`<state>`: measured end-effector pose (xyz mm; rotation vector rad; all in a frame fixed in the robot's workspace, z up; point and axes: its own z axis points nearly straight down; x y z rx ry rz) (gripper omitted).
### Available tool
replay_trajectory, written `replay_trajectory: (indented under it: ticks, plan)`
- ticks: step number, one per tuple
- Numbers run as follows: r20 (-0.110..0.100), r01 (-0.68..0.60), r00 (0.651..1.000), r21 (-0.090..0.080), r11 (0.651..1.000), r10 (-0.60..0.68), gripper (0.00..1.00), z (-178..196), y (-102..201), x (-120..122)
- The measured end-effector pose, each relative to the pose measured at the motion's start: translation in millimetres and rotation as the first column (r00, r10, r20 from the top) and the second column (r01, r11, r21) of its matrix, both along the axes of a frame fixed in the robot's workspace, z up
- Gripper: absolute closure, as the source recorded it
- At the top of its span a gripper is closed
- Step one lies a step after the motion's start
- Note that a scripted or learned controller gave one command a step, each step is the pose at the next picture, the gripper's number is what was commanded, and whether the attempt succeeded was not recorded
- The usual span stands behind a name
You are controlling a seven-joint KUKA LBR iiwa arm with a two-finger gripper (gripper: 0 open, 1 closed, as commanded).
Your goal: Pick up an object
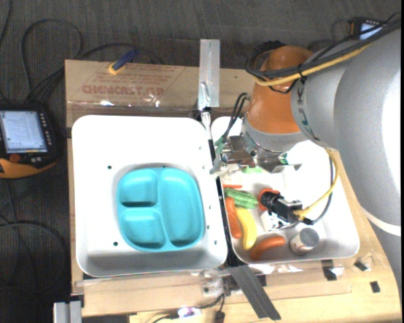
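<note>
The claw hangs over the right bin (whether spread or pressed together cannot be told). Toy vegetables lie below it; a teal divided plate occupies the left bin.

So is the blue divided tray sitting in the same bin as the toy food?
No, the blue tray lies in the left bin, while the toy food is in the right bin.

Faint red lettering runs across the cardboard sheet behind the left bin, too blurred to read.
</note>
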<state>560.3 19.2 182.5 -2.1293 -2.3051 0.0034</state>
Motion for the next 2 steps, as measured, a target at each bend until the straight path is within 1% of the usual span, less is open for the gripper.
replay_trajectory:
  ticks: [1, 2]
  plan:
    - [0.0, 0.0, 1.0, 0.0, 1.0, 0.0, 0.0, 0.0, -0.1, 0.0]
    - [0.0, -0.161, 0.987, -0.001, 0.987, 0.161, 0.0, 0.3, -57.7, -53.9]
